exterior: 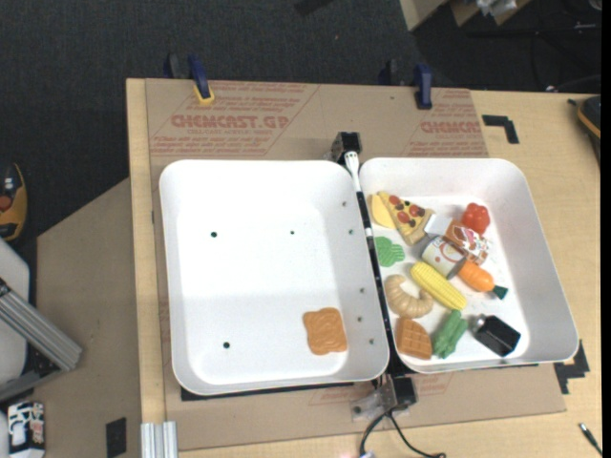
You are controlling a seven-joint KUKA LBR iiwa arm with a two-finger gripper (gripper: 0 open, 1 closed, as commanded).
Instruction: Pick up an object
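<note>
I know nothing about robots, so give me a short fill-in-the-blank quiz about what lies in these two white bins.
1. The orange waffle lies alone in the ___ bin.
2. The pizza slice lies in the ___ bin.
3. The corn cob is coloured ___.

Missing words: left; right; yellow

The brown board (286, 113) under the bins says "CHEMCAST GP" in red letters, printed again and again.

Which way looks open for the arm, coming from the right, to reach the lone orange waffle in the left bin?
Probably yes, from above: the orange waffle lies flat by itself near the left bin's front right corner, nothing on or against it. The bin wall close by may crowd the jaws.
</note>
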